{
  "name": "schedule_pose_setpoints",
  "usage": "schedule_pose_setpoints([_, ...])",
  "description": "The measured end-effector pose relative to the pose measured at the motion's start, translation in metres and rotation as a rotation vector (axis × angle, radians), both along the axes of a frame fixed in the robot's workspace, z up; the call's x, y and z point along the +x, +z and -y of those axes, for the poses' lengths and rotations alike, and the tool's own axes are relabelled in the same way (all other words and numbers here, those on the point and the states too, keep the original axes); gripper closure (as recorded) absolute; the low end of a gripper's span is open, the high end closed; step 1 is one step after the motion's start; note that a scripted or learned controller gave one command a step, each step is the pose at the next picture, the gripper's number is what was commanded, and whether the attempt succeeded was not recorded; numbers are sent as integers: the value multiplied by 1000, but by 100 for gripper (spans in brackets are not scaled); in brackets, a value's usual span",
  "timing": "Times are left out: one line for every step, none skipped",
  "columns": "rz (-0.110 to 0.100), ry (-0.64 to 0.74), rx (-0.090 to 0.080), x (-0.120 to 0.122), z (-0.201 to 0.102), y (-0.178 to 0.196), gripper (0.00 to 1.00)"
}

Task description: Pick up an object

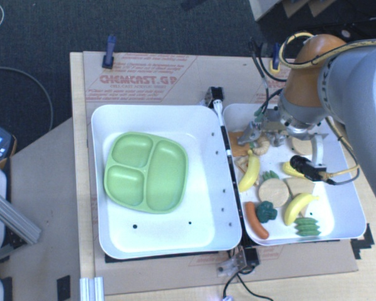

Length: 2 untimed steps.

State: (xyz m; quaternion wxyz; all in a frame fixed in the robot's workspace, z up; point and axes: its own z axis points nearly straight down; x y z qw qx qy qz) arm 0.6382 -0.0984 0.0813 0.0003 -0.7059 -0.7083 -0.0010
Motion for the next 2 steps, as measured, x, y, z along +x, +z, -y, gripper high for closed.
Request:
schedule_pose_setpoints([9,-3,-2,2,3,18,100])
schedule_pose_setpoints([1,0,1,-68,-41,109,100])
